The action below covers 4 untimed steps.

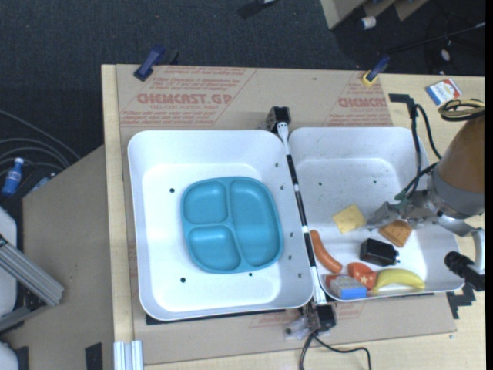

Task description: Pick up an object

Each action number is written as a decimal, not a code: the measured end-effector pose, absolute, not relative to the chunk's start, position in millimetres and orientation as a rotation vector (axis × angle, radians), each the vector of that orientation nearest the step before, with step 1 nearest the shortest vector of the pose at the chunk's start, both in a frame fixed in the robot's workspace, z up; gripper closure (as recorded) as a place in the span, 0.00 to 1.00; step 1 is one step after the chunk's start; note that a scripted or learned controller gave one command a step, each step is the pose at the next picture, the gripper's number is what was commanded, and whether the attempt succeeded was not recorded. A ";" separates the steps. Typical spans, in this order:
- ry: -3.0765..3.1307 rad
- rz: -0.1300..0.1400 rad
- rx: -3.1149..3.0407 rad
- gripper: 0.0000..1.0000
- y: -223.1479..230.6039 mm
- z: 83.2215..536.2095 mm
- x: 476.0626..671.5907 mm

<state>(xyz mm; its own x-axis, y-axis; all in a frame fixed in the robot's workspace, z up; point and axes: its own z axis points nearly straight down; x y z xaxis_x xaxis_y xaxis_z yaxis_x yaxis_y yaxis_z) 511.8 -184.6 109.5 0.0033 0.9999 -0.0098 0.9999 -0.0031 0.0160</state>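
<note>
The right bin (347,149) holds several small items. A yellow square piece (349,219) lies near its middle, and a brown toast-like piece (397,233) sits to the right of it. A black block (378,250) lies just in front of those. An orange sausage (325,253) rests along the left wall. A red tomato (360,272), a small blue item (353,291) and a banana (399,280) crowd the front edge. My gripper (394,216) hangs low at the bin's right side, right over the back edge of the toast-like piece.
The left bin (154,206) carries a blue divided plate (231,223). The arm (462,176) reaches in over the right bin's right wall. A black cable (416,133) runs along that bin's back right corner.
</note>
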 end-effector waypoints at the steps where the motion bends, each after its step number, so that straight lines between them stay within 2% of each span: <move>1: 2.223 0.001 2.220 0.00 -157.7 84.5 572.4; 2: 2.222 0.000 2.220 0.00 -190.7 85.2 647.1; 3: 2.226 0.000 2.221 0.00 -103.0 84.8 640.6; 4: 2.221 -0.003 2.224 0.00 -172.1 84.9 613.2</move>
